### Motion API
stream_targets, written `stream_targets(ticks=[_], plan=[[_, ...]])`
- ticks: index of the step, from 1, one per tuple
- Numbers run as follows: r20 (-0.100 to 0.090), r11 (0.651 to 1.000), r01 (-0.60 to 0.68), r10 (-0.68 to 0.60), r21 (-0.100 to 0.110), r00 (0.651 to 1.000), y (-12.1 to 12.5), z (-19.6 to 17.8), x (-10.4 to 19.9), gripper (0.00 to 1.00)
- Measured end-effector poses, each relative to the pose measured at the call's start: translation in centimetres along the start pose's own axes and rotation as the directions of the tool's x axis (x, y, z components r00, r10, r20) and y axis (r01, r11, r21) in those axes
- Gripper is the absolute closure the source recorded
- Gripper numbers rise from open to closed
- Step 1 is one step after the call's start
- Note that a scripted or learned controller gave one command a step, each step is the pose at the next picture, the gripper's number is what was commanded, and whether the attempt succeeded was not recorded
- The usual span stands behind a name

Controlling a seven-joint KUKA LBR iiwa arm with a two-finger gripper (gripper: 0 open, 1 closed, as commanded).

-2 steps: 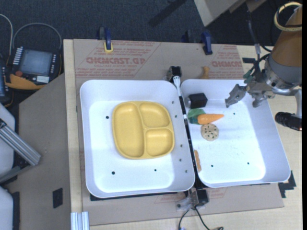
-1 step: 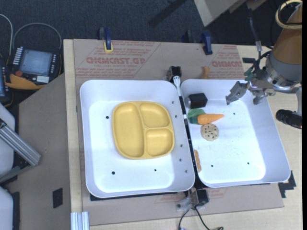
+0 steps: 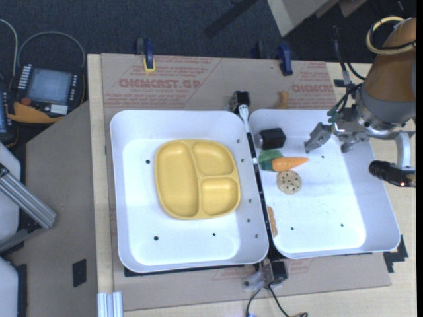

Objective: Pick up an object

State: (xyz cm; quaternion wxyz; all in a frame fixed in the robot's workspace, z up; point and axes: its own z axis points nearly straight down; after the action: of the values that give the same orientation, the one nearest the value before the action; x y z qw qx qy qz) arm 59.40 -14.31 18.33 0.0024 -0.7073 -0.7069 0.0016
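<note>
My two-finger pincer (image 3: 328,136) hangs over the far right part of the right-hand shallow white bin (image 3: 344,233), its grey fingers spread apart and released, with nothing between them. Behind it, my grey arm with the orange band (image 3: 391,58) enters from the right. The pickable items lie in a cluster at the left side of this same bin, to the left of my pincer and apart from it: a small black block (image 3: 271,138) farthest from the viewer, a green piece (image 3: 268,158) just near of it, an orange toy carrot (image 3: 290,164) lying on its side with its tip pointing right, touching the green piece, and a round speckled tan cookie (image 3: 289,182) just near of the carrot. The left-hand shallow white bin (image 3: 132,243) bears a yellow plastic tray with three compartments (image 3: 197,178), set about at its middle. Both bins rest on a brown cardboard sheet (image 3: 198,74) printed with red lettering, clamped at its far edge.
</note>
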Motion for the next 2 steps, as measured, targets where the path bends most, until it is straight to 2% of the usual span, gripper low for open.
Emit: stream_targets(ticks=[2], plan=[[0.0,1.0,0.0,0.0,0.001,1.0,-0.6,10.2,-0.8,0.0]])
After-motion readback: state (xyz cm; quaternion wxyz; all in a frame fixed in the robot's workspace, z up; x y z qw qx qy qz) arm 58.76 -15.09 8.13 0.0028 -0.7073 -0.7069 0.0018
